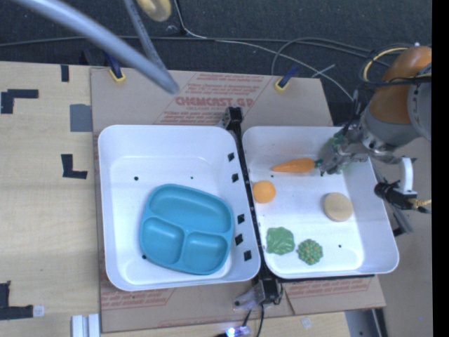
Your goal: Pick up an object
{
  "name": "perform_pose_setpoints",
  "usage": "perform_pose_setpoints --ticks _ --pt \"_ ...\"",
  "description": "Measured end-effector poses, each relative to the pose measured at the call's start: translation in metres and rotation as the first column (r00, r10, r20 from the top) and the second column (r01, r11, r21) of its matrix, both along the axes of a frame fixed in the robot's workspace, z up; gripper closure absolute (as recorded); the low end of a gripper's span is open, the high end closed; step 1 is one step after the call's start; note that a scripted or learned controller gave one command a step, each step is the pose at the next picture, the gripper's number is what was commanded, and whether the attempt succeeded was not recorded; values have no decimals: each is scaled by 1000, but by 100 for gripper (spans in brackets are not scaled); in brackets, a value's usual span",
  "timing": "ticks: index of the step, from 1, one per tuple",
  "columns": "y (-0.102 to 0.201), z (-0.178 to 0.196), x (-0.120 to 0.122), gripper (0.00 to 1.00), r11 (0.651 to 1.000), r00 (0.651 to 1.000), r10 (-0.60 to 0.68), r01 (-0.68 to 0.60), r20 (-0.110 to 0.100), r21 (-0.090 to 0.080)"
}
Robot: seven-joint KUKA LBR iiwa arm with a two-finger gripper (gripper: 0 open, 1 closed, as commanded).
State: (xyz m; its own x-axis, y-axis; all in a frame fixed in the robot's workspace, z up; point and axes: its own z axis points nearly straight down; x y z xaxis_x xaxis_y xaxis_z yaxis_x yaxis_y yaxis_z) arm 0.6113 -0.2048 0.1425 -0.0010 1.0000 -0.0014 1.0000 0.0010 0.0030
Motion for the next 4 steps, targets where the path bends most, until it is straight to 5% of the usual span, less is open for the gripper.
perform_pose_setpoints --ticks 1,2,4 --pt "0 64 -1 100 1000 1000 1 -1 3 -1" --pt "0 85 0 100 1000 1000 0 0 -1 1" --pt "126 82 -7 100 1000 1000 6 -6 -5 3"
